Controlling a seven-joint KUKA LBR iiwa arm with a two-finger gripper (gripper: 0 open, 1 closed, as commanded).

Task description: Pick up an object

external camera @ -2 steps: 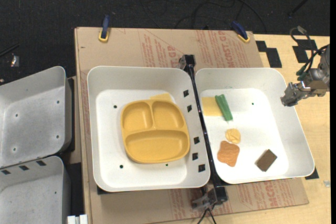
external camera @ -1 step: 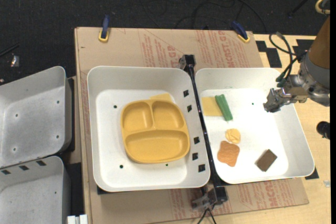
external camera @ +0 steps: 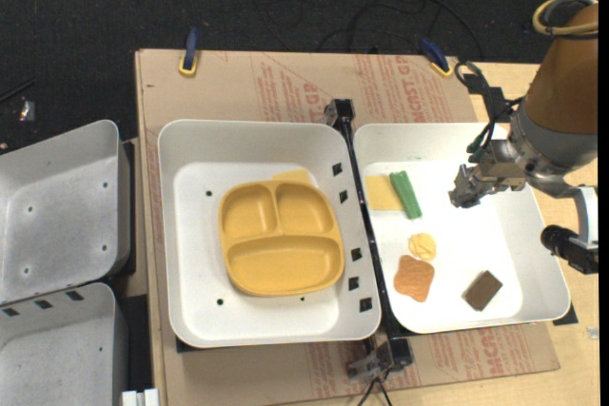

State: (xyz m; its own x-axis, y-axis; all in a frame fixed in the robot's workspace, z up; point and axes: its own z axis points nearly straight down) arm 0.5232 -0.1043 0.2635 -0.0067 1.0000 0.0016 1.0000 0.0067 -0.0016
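The right bin [external camera: 533, 299] holds a green stick [external camera: 405, 194] lying on a pale yellow slab [external camera: 381, 192], a small yellow round piece [external camera: 422, 246], an orange waffle-like piece [external camera: 414, 278] and a brown block [external camera: 482, 290]. My gripper [external camera: 466, 192] hangs over the upper middle of that bin, right of the green stick and apart from every item. Nothing shows between its fingers.
The left bin [external camera: 181, 204] carries a yellow three-part tray [external camera: 282, 238] with a pale yellow slab peeking out behind it. A black divider [external camera: 357, 214] runs between the bins. Grey lids [external camera: 57, 204] lie off the bench at left.
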